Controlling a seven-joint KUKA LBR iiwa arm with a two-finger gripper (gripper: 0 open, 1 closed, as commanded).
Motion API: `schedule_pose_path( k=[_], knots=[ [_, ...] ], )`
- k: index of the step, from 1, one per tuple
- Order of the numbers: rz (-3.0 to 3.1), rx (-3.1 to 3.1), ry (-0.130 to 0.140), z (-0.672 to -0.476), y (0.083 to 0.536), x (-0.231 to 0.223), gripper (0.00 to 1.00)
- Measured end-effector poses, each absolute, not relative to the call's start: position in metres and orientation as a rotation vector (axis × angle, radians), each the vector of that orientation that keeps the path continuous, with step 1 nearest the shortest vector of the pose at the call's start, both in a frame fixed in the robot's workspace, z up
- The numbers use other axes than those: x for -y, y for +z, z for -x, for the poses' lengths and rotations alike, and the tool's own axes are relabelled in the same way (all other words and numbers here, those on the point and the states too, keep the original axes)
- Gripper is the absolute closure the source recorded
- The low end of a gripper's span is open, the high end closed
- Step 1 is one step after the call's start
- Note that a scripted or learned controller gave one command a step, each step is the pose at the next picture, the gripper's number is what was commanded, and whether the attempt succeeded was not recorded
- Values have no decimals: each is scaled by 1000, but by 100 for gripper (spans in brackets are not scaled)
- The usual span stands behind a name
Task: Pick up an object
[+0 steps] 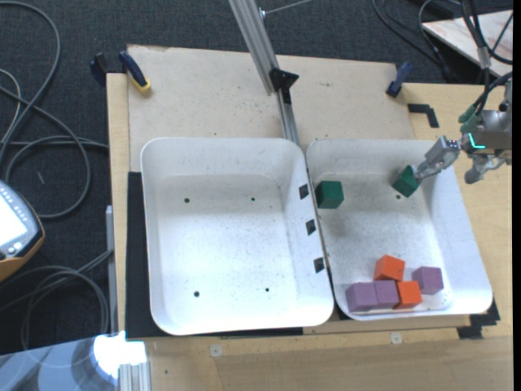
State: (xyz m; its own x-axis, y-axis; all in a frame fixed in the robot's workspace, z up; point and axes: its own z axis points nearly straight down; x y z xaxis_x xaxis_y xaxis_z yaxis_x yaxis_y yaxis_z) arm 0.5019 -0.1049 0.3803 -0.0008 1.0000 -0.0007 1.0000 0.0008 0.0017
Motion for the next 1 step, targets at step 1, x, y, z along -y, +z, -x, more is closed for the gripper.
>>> schedule_pose_path(
  k=[1],
  knots=[
    [-2219, -2221, 1, -502, 380, 105, 0]
  ],
)
